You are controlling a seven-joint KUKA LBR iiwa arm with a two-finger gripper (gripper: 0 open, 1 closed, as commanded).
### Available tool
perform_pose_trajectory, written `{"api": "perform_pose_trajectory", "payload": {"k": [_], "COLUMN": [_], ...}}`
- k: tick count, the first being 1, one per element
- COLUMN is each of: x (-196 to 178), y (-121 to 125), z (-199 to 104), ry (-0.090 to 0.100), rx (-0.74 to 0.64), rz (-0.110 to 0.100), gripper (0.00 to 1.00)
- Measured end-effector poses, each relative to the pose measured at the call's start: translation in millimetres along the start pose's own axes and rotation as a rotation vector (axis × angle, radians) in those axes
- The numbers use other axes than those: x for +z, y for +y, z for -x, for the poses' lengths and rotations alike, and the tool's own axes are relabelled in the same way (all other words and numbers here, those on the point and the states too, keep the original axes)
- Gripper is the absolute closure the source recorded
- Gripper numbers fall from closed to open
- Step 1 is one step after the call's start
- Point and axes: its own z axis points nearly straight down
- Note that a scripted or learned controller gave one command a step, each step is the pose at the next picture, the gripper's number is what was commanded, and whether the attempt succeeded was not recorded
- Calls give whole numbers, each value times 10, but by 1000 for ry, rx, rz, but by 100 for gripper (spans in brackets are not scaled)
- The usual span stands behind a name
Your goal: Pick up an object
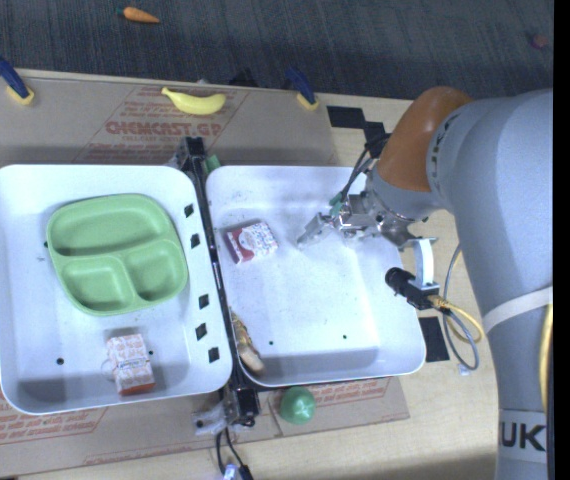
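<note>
My gripper [317, 230] hangs low over the right bin [365, 353], in its upper middle, at the end of the grey arm with the orange band. A red and white packet [250, 241] lies flat in that bin, a short way left of the gripper and apart from it. In the left bin [5, 268] lie a green divided plate [115, 251] and a small red and white carton [128, 360] near the front wall.
A tan object [246, 349] leans at the right bin's front left corner. Outside the bins, a yellow banana [195, 99] lies on the cardboard behind and a green ball [297, 404] in front. Black clips line the divider [208, 258].
</note>
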Motion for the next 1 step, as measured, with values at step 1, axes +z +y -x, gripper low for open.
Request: {"api": "perform_pose_trajectory", "payload": {"k": [1], "x": [-492], "y": [-834], "z": [4], "ry": [0], "rx": [0], "rz": [-1], "gripper": [0]}}
